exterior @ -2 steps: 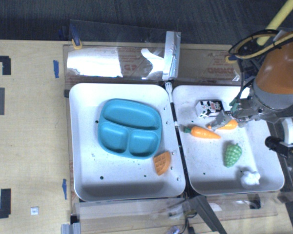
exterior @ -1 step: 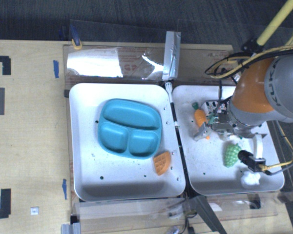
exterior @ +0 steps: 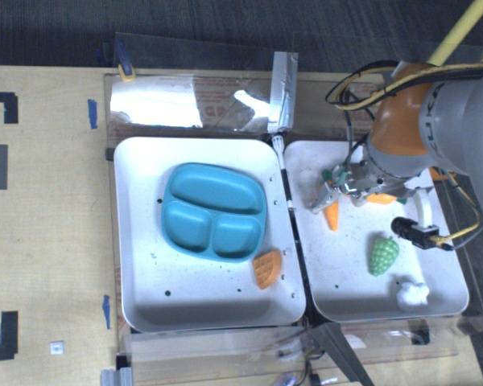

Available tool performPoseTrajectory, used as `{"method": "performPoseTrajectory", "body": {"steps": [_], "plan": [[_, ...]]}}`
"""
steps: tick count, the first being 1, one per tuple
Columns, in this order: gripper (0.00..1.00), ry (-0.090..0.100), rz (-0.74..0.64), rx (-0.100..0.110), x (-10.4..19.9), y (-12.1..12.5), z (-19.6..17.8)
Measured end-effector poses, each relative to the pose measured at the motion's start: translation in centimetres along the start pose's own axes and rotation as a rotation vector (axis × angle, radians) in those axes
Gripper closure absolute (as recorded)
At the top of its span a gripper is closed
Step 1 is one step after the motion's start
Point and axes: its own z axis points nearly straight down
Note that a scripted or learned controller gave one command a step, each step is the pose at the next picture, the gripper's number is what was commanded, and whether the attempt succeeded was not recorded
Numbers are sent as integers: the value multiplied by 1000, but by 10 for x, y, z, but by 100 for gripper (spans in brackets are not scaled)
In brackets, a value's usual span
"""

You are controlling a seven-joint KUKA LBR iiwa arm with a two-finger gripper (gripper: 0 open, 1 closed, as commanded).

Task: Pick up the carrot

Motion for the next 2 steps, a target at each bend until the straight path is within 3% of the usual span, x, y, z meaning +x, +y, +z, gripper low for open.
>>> {"method": "performPoseTrajectory", "body": {"steps": [1,2], "plan": [[100,-8,-1,-22,-1,5,-13],[100,0,383,11,50,53,-92]]}}
